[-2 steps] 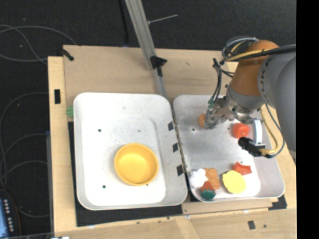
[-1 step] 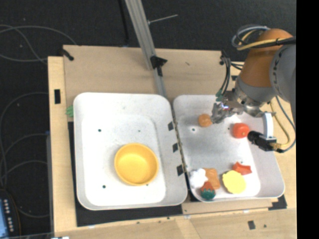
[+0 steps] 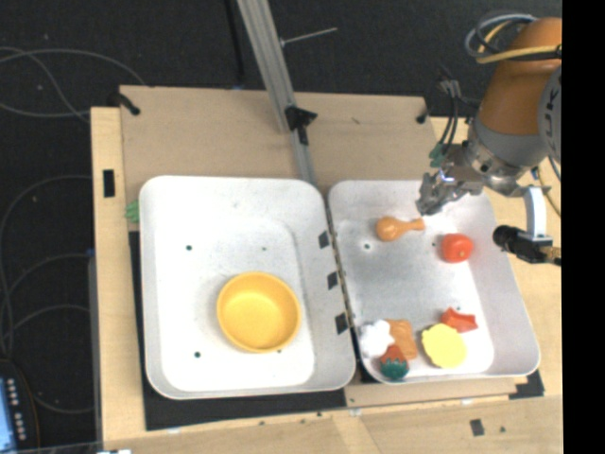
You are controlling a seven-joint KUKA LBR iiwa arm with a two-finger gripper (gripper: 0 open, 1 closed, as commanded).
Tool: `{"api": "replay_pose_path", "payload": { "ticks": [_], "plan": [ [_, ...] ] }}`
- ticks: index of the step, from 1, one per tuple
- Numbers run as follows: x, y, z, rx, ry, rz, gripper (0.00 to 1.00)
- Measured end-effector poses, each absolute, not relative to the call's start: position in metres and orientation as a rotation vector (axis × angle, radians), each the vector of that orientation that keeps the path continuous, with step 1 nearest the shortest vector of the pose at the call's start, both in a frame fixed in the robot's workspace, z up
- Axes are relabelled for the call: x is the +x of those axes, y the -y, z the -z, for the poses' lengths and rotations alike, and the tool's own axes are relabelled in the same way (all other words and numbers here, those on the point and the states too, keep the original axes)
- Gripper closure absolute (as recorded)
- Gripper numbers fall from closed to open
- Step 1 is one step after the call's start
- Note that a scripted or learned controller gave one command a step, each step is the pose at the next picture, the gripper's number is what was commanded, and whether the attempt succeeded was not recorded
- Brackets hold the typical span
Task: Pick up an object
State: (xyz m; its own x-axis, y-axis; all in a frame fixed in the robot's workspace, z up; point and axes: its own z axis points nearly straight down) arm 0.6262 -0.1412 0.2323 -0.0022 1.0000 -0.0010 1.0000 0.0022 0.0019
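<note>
Arm's reaching in from the right, gripper (image 3: 433, 200) sitting low over the back of the right bin (image 3: 506, 282), just beside the tan drumstick-shaped toy (image 3: 397, 227) and a bit above-right of its thin end. Can't tell the finger state from where I'm standing; the tips are a dark blur against the bin floor, so I won't call it. Nothing visibly clamped between them either. My read: this is the approach/descend step of the pick, with the drumstick as the likely target, since it's the nearest thing to the tool. The red round piece (image 3: 457, 247) is near, to the right and lower, apart from the drumstick. The rest of the clutter is bunched at the front edge of that bin: yellow disc (image 3: 443, 347), small red wedge (image 3: 459, 321) touching its upper edge, an orange piece (image 3: 404, 339), a white lump (image 3: 376, 335) and a green bit (image 3: 393, 371) (those last three are packed together, hard to separate). Left bin (image 3: 189, 216) has the yellow bowl (image 3: 258, 311) upright in it. Next move, I'd say: shift slightly left and forward to centre over the drumstick, straddle the narrow neck and not the bulb, then close and lift. Risk is nudging it sideways, as it looks like it would roll.
</note>
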Motion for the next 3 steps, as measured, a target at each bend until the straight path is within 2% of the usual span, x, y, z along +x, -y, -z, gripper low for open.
{"api": "replay_pose_path", "payload": {
  "ticks": [1,2,3],
  "plan": [
    [0.628,0.142,-0.269,2.214,-2.223,-0.006,1.00],
    [0.635,0.086,-0.256,2.214,-2.228,0.000,1.00],
    [0.634,0.028,-0.249,2.214,-2.229,-0.001,1.00]
  ]
}}
